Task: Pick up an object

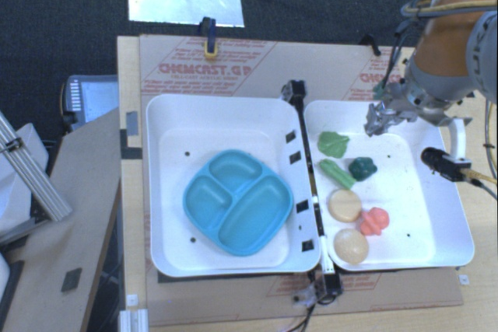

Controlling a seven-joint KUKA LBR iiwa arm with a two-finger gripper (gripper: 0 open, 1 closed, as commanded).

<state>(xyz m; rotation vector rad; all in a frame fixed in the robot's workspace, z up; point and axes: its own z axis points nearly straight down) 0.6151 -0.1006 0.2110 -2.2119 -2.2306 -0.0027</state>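
My gripper [377, 123] hangs above the far edge of the right bin [436, 206], with nothing seen between its fingers. Below and left of it lies a light green leafy piece [333, 142]. A dark green piece [362, 167] sits toward the bin's middle, beside a long green vegetable [337, 172]. Nearer the front are a pale round piece [345, 205], a pink piece [374, 220] and a cream round piece [351, 246].
The left bin [171, 167] holds a blue divided plate [237, 200]. A black-clipped divider [305, 167] runs between the two bins. Cardboard lies under both. A yellow clamp [210, 39] stands at the back.
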